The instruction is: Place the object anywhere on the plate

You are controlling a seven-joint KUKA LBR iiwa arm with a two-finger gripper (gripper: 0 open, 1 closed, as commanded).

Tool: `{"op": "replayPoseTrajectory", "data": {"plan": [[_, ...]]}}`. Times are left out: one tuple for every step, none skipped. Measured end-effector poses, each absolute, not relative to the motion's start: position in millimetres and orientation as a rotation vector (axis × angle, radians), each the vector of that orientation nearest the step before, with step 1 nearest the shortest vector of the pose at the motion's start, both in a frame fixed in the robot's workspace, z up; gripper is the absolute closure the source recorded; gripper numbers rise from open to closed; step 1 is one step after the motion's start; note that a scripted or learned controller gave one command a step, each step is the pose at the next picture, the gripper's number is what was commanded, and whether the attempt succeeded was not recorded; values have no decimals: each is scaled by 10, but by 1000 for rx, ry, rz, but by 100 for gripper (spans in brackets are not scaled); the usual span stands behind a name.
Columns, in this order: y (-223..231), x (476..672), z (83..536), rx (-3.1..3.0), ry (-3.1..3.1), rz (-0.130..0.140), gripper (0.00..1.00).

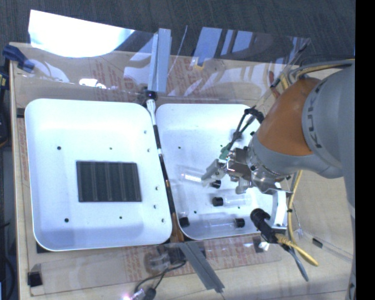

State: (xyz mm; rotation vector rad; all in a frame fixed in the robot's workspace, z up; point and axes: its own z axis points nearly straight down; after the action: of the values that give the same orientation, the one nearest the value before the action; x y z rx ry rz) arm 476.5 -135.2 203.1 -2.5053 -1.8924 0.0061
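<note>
You were at step 1, the pick: the gripper point(215, 174) sat low in the right bin point(175, 124), just beside a clear object point(190, 177). You could not tell whether it was open, closed or gripping. Next you needed a sure hold, then a carry left to the plate point(109, 181).

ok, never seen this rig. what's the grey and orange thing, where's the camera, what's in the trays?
The grey and orange thing is a robot arm, reaching in from the right. Its grasping tool hangs over the right bin. The one camera is fixed above the bench, looking down at a slant. Two shallow white bins sit side by side. The left bin holds a dark ribbed rectangular plate, the target. The right bin holds a few small clear tube-like pieces with black ends; they are hard to make out against the white. I cannot tell whether the tool is holding anything.
</note>
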Motion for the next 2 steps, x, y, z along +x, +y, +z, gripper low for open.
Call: {"op": "replayPoseTrajectory", "data": {"plan": [[-486,5109,1911,-2656,-1671,4,100],[217,4857,1912,-2910,-1168,11,100]]}}
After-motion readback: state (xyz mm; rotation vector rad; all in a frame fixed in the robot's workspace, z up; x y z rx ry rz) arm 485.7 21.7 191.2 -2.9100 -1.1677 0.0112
